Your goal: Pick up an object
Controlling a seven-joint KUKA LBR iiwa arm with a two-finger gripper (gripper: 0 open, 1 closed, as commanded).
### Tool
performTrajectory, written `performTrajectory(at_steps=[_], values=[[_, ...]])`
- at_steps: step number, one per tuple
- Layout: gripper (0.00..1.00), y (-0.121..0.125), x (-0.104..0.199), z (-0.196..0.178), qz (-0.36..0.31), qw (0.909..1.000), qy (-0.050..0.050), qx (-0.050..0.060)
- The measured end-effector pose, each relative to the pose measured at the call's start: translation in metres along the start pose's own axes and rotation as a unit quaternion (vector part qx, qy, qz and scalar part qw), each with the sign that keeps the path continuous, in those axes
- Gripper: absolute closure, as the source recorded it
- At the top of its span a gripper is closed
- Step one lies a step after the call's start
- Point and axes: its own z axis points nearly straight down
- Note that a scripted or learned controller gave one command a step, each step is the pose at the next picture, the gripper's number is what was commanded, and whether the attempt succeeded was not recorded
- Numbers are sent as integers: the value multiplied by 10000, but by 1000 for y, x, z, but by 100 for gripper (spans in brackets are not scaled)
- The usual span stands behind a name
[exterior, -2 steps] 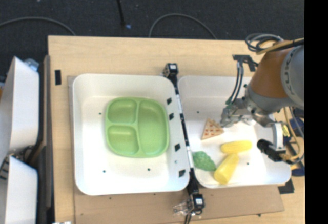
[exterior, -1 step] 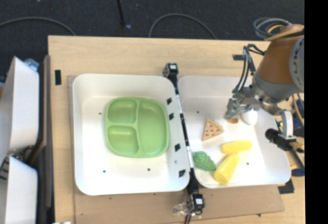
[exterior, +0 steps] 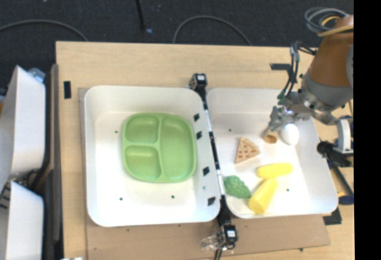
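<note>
The right bin [exterior: 309, 196] holds a pizza slice [exterior: 246, 150], two yellow pieces [exterior: 274, 170] [exterior: 262, 196], a green leafy piece [exterior: 237, 187], a white egg [exterior: 290, 134] and a small brown piece [exterior: 271, 138]. My gripper [exterior: 280, 120] hangs low over the bin's upper right part, directly above the brown piece and just left of the egg. Nothing shows between its fingers.
The left bin [exterior: 101, 193] carries a green divided plate [exterior: 159, 147]. A black-clipped divider [exterior: 206, 134] runs between the bins. The arm's orange band [exterior: 330, 56] and cables rise at the right. White boxes [exterior: 24, 128] stand off the bench's left side.
</note>
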Motion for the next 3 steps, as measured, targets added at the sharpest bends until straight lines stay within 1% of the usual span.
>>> performTrajectory(at_steps=[2,3], values=[[100,14,109,-29,-17,10000,12,10],[100,24,151,-35,-15,10000,13,11]])
